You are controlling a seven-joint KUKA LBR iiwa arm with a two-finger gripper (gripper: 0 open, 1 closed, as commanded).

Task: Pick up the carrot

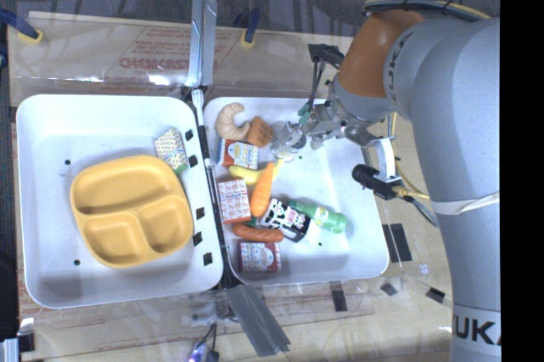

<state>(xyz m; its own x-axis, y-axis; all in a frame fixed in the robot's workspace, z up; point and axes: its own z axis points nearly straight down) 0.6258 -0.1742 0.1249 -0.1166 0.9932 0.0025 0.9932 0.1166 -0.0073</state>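
Hovering: gripper (287,144) above carrot's upper end | carrot (263,189) long axis runs down-left from the gripper | jaw state: cannot tell | bin: right bin (361,254)

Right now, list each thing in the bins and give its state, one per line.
carrot: lying in the right bin, tip toward the gripper
gripper: low over the carrot's upper end
green bottle: on its side
sausage: lying flat
croissant: lying at the bin's top corner
yellow tray: flat in the left bin
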